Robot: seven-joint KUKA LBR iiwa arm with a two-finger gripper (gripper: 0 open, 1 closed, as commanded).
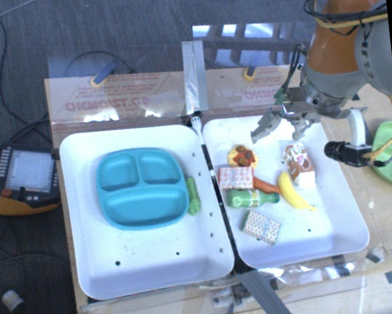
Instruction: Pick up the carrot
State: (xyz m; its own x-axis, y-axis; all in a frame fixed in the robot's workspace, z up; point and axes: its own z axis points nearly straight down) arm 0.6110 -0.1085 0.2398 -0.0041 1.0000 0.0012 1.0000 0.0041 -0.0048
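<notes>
**Carrot waits in the right bin — gripper open above it**

Look at the right bin (345,231). The carrot (265,185) lies near its middle, a thin orange stick on a slant. You see only part of it. One end is tucked under the pink box (235,178), and the green bottle (251,198) lies touching it on the side nearer the front edge. The banana (295,191) is just beside its other end.

The gripper (282,123) hangs over the back edge of the same bin. Its two fingers are spread wide apart, and nothing is between them. The carrot lies toward the front of the bin from the gripper and a little toward the left bin (96,270) — near, but not under it yet.

The carrot looks like a small toy, so you can guess it is light and stiff. It may be smooth too, so it could slip or roll if pinched near the tip. The best place to grab is likely the bare middle part, between the box and the banana, with the fingers closing across the thin way. There is not much room there, so the fingers might bump the bottle or the box on the way down.
</notes>
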